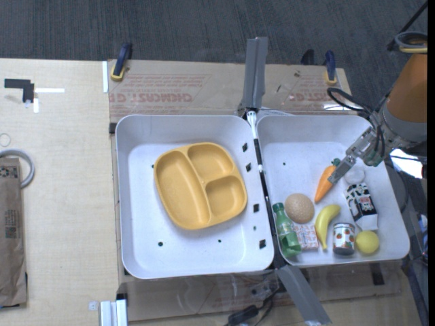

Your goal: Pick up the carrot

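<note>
Carrot (325, 184) lying in the right bin (299, 138), toward its middle-right, slanting with the thick leafy end up and to the right and the point down and to the left. Resting on the bin floor, not lifted.

Crowding below the carrot: brown round ball (299, 208) sitting just beside the carrot's tip; banana (326, 223) curving just under it; green bottle (285, 231) lying along the bin's left wall; small flat packet (307, 237) sitting between bottle and banana; printed can (344, 239) standing near the front wall; lemon (367, 242) sitting in the front right corner. Black-and-white carton (361, 202) standing just to the right of the carrot, close to the gripper's path. Space above and to the left of the carrot lying bare.

Gripper (342, 169) hanging at the carrot's upper end, reaching in from the right on the grey arm (397, 124) with the orange band (414, 87). Fingertips appearing to straddle or touch the leafy top; too small and blurred to tell the width of the jaws or whether the carrot is sitting between them. Cannot tell.

Left bin (126, 202) holding a yellow divided plate (200, 184), well apart from the carrot. Blue clamps (123, 60) gripping the cardboard sheet behind the bins.
</note>
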### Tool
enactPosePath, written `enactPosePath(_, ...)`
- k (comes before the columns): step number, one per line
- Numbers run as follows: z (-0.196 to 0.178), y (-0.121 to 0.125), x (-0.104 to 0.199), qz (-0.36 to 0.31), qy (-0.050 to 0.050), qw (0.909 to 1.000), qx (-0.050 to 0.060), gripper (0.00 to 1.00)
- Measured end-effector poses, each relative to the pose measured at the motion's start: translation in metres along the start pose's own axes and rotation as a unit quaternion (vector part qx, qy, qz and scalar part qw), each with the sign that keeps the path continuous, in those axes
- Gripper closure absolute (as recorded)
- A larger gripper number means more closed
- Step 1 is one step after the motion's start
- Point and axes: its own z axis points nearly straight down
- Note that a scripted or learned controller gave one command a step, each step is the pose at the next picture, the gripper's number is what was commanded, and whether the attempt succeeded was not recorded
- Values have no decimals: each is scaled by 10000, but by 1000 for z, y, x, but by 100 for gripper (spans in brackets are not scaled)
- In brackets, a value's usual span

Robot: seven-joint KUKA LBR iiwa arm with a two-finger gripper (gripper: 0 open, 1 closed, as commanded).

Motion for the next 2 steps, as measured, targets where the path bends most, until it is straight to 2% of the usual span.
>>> enactPosePath(1, 69, 21, -15, -1011, 17, 9949, 3, 0)
enactPosePath(2, -9, 14, -61, -1303, -8, 9915, -1, 0)
